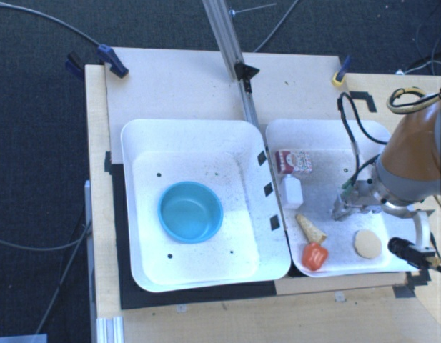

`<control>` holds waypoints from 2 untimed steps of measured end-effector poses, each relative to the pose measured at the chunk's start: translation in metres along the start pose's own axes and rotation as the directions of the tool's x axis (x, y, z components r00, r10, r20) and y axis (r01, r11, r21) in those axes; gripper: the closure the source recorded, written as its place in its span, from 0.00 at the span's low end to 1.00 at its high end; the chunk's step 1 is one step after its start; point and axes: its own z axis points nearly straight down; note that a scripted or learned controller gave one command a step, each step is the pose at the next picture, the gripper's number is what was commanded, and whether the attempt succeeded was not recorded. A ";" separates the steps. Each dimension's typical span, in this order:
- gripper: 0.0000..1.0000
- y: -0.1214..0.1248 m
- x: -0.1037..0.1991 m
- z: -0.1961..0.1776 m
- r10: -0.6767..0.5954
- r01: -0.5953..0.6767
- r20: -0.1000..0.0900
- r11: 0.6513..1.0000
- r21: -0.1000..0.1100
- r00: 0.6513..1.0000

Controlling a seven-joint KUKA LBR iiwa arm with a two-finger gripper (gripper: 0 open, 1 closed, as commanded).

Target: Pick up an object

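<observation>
Pale wood tabletop point(177, 84) carries two shallow white bins side by side on dark carpet. Near the right bin's point(316, 131) front edge lie a round beige biscuit-like piece point(367, 244), a red pepper point(314, 256) and a tan cone point(311, 228); a small white block point(291, 191) and a red-and-white carton point(293, 162) sit toward its back left. The tool point(347, 207) is low just behind the biscuit; its fingers are too small to judge, so I cannot tell their state. A blue bowl point(191, 211) sits in the left bin point(145, 138).
</observation>
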 end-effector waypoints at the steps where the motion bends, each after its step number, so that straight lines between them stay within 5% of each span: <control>1: 1.00 0.005 0.009 -0.048 -0.004 0.004 0.009 1.000 -0.014 1.000; 2: 1.00 -0.004 0.011 -0.105 -0.004 0.004 0.008 1.000 -0.015 1.000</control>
